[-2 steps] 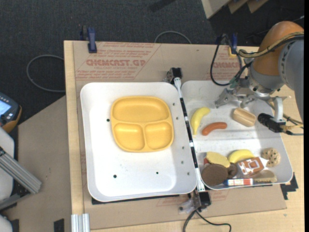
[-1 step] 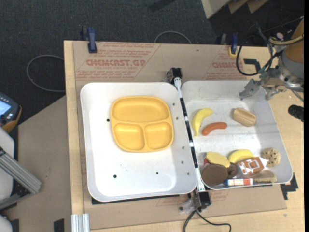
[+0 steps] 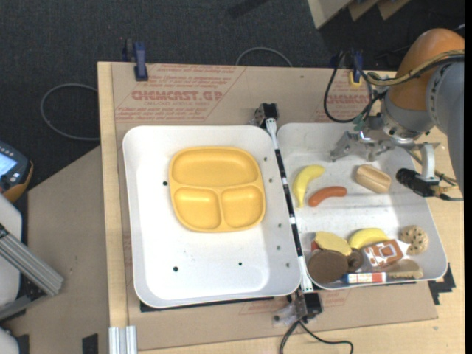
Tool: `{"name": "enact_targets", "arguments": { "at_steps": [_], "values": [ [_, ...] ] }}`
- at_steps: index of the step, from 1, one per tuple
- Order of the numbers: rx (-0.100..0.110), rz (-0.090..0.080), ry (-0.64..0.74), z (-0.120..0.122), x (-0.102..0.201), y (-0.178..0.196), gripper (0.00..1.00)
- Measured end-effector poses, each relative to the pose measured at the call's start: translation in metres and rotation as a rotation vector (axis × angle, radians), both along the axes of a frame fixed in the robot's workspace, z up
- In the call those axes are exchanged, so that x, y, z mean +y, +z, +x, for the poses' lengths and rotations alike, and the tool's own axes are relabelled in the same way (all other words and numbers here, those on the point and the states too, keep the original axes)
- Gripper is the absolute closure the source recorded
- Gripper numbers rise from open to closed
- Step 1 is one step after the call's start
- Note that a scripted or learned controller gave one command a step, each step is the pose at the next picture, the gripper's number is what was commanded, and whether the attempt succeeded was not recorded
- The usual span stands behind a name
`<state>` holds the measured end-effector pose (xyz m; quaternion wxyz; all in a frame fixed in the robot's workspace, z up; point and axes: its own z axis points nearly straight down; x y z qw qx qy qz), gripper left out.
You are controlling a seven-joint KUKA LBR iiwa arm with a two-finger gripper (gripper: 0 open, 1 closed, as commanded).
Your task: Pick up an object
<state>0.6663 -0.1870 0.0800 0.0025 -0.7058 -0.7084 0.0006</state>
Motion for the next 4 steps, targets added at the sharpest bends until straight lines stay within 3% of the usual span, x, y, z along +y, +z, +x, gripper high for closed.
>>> {"name": "enact_targets", "arguments": {
  "at_steps": [1, 2, 3, 4],
  "values": [
    [-0.003, 0.009, -0.003, -0.065, -0.033, 0.006, 0.00],
    [-0.006, -0.003, -0.003, -0.064, -0.036, 0.015, 1.00],
    [-0.003, 0.001, 0.003, -0.045, 0.037, 0.004, 1.00],
    [-0.017, 0.000, 0.007, -0.034, 0.131, 0.112, 1.00]
  ]
}}
